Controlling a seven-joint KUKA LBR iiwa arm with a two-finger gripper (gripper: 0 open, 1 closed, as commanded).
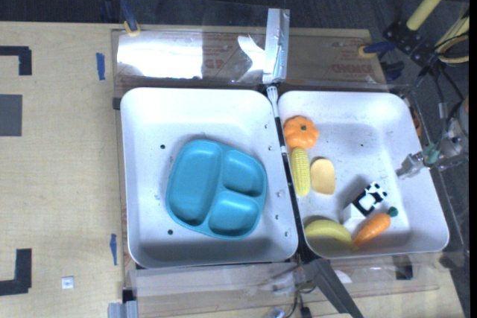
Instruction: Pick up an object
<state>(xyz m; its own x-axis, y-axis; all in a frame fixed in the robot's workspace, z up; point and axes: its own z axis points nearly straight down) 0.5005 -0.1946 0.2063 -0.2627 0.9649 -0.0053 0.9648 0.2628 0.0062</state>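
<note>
Carrot (371,228) in right bin (350,114); gripper (414,162) well above-right.

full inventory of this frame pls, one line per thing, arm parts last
white bins: 2, white, side by side on the bench; left one, right one
divided plate: 1, blue, three compartments, in the left bin
toy pumpkin: 1, orange, green stem, right bin, upper left
toy corn: 1, yellow, right bin, along the left wall below the pumpkin
pale yellow piece: 1, rounded, right of the corn; kind unclear
black-and-white block: 1, right bin, centre
toy carrot: 1, orange, green top, right bin, lower part
yellow-green piece: 1, right bin, lower left, beside the carrot
tool: 1, grey metal, at the right bin's right rim, holding nothing visible
</note>
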